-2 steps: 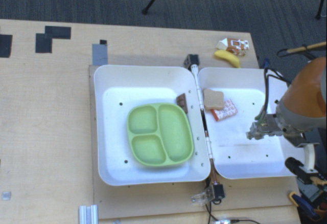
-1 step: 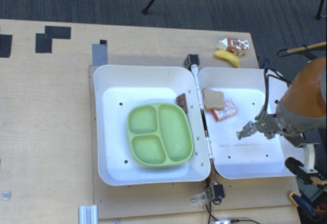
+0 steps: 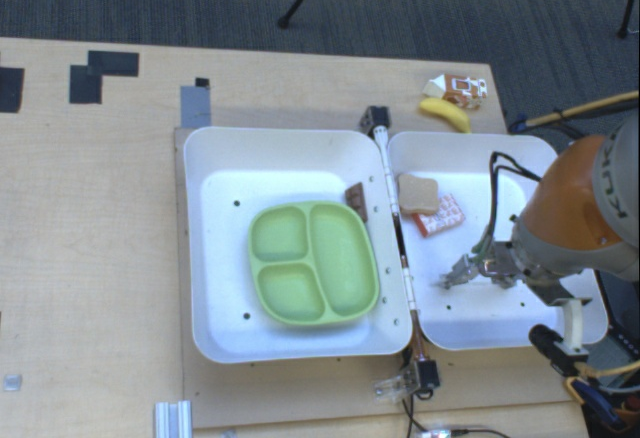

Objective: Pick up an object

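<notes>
In the right bin [image 3: 530, 326], a tan bread-like block [image 3: 418, 193] lies at the far left, with a red and white packet [image 3: 441, 214] just beside it. My gripper [image 3: 460, 274] hangs low over the bare middle of this bin, below and to the right of the packet, apart from both objects. Nothing shows in its grasp. The left bin [image 3: 215, 256] holds a green divided plate [image 3: 313, 264] and a small brown piece [image 3: 355, 196] against the plate's far right corner.
A banana [image 3: 445, 112] and a small carton [image 3: 458, 86] lie on the bench behind the right bin. A black clamp [image 3: 376, 118] sits at the far end of the ridge between the bins. The grey and orange arm [image 3: 580, 216] covers the right bin's right side.
</notes>
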`<state>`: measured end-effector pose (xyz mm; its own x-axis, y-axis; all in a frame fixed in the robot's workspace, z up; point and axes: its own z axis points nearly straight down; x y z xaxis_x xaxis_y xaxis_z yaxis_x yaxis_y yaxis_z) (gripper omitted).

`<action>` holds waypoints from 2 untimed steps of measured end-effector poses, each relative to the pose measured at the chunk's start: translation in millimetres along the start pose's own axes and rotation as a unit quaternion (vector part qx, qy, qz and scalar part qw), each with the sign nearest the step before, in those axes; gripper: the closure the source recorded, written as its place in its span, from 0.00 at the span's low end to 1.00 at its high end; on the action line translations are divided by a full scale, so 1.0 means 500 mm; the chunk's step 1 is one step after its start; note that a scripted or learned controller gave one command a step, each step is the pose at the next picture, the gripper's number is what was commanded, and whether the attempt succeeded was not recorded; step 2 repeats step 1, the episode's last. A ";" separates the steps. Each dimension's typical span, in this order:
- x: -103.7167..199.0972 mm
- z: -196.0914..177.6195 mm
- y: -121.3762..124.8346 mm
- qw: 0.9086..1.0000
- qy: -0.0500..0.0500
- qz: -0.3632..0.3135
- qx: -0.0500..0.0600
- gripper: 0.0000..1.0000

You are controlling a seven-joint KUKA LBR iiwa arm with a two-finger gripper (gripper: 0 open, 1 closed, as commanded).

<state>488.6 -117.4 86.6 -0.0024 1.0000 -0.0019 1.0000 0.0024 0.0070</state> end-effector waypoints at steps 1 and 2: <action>0.000 -0.023 0.005 1.000 0.000 -0.001 -0.003 1.00; 0.000 -0.023 0.005 1.000 0.000 -0.001 -0.003 1.00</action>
